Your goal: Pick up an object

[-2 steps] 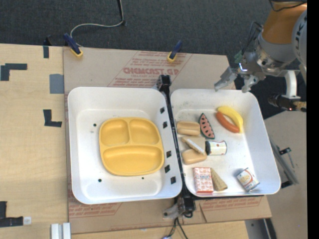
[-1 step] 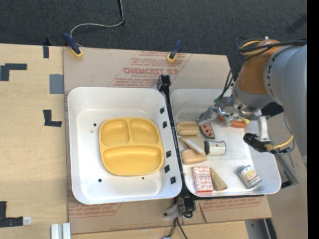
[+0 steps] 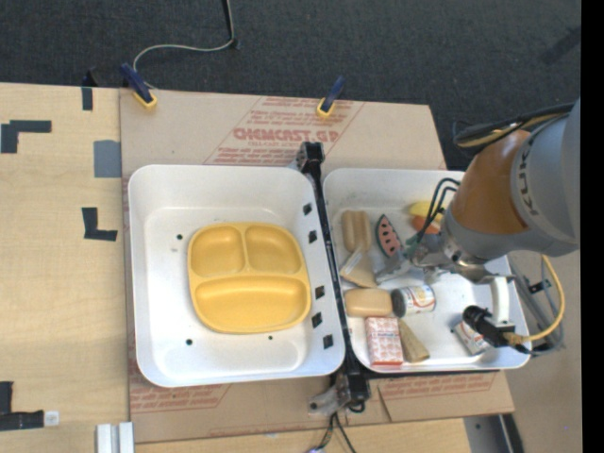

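The right bin [image 3: 444,366] holds several small items. Among them are a tan bread stick [image 3: 354,229], a watermelon slice [image 3: 387,236], a pale wedge [image 3: 359,274] and a tan bun [image 3: 368,302]. There are also a small can [image 3: 416,299], a red and white box [image 3: 382,339], a brown cone [image 3: 412,345] and a yellow-orange piece [image 3: 422,214]. My gripper [image 3: 404,260] reaches low into this bin from the right. It sits between the watermelon slice and the can, just right of the wedge.
The left bin [image 3: 151,253] carries a yellow divided plate [image 3: 249,277]. A black divider [image 3: 321,253] runs between the bins. Two yellow clamps [image 3: 140,87] [image 3: 330,97] hold the cardboard at the back. The arm's orange band [image 3: 491,192] hangs over the right bin's far right side.
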{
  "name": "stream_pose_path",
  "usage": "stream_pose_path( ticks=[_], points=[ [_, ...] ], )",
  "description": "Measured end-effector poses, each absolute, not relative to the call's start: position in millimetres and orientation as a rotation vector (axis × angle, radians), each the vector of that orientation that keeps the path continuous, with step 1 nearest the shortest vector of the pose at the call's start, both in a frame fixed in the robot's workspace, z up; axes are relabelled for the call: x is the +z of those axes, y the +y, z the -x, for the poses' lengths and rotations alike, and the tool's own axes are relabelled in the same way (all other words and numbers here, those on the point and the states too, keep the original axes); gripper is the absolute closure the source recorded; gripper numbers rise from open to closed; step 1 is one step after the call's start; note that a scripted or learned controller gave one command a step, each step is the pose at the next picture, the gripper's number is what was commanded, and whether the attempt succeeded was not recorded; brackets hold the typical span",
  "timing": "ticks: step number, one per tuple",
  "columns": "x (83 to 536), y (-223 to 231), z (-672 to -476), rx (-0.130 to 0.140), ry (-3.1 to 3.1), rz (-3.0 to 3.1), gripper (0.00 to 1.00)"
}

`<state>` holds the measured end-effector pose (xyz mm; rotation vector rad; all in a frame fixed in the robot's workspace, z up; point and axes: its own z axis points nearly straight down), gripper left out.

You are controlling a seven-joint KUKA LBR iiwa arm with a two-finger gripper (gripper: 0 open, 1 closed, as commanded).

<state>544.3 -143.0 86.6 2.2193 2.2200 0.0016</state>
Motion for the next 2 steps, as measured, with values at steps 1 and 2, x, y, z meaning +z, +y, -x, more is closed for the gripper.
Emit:
stream_pose_path(
  ticks=[1, 2],
  points=[
    [86.3, -121.0, -651.7, 0.005, 2.221, -2.215, 0.0],
    [96.4, -121.5, -651.7, 0.003, 2.221, -2.214, 1.0]
  ],
)
